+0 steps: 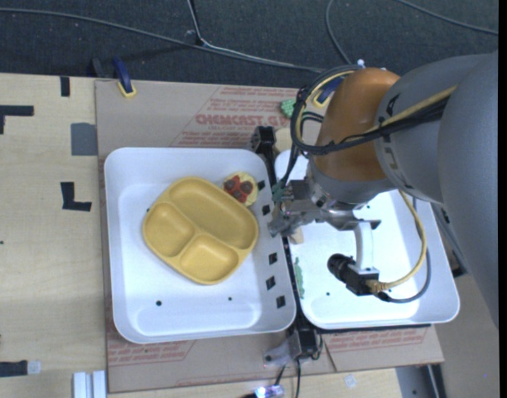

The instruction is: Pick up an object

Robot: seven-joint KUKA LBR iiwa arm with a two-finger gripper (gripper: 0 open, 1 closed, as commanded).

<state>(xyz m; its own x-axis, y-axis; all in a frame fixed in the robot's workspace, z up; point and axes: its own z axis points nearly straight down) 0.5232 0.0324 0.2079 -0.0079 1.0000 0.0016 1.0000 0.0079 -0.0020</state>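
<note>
Red-yellow object [240,186] half hidden behind tray [200,230].

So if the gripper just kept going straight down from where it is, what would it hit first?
Probably the inner rim of the right-hand shallow white bin, beside the divider; the gripper hangs over that edge, though depth is hard to judge.

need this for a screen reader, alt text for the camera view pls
A grey robot arm with an orange band reaches from the right over the seam between two white bins. The left bin holds a yellow divided tray and a small red and yellow object.
</note>
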